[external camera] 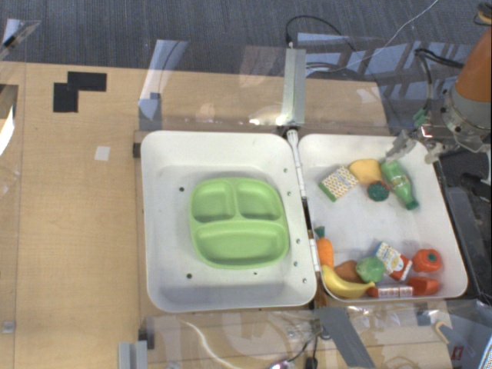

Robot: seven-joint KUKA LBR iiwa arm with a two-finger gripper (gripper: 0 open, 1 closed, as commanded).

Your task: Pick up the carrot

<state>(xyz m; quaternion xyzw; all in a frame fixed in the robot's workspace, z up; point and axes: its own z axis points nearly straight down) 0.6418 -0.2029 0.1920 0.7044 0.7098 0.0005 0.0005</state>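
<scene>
Wood-toned surface (69, 206) bears two white bins — the left bin (165, 229) carries a green divided plate (238, 223). Down the right bin's (446, 229) left wall lies the carrot (325, 250), touching a banana (344, 284). Well apart, at the bin's far right corner, the gripper (415, 146) hangs with fingers spread — nothing between them.

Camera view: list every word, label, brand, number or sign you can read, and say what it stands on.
None can be read.
Small patterned green-and-white box: print too small and blurred.
Small white, red and blue carton: markings blurred.
Green plastic bottle: label unreadable.
Black L-shaped mark on the wooden bench: a shape, not text.
</scene>
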